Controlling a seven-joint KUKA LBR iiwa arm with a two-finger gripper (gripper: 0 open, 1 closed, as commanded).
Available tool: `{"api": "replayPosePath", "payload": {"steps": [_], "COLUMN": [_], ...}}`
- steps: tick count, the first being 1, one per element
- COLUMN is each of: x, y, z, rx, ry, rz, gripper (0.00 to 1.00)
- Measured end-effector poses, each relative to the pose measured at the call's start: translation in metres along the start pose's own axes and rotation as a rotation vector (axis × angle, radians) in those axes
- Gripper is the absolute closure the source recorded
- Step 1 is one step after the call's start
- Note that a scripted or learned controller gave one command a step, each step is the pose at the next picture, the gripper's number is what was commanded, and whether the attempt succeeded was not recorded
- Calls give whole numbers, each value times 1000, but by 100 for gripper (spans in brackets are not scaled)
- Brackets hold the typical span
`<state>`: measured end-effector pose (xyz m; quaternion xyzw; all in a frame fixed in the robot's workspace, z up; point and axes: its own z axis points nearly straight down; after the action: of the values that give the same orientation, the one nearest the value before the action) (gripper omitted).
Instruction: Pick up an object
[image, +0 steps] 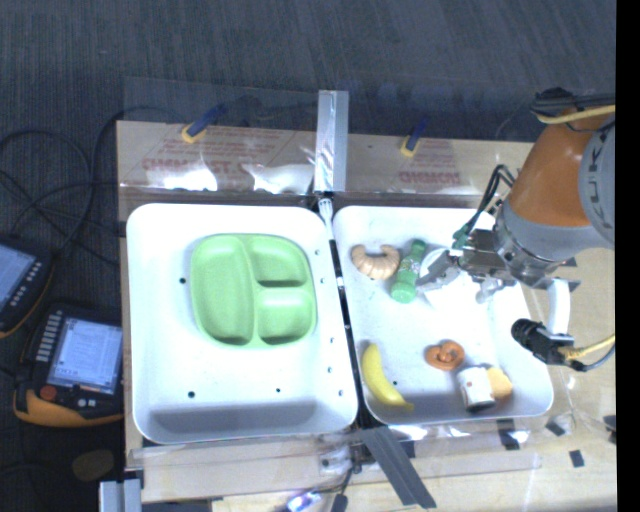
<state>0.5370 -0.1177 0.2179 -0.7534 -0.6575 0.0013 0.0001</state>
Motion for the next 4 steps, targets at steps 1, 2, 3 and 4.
{"api": "replayPosePath", "payload": {"steps": [1, 2, 3, 4], "x": [21, 65, 19, 17], "y": [43, 54, 72, 57], "z": [113, 34, 119, 128], "rx": [-6, -3, -4, -14], "ry": [1, -1, 1, 0], "rz": [-506, -706, -737, -312], "gripper": [0, 0, 0, 0]}}
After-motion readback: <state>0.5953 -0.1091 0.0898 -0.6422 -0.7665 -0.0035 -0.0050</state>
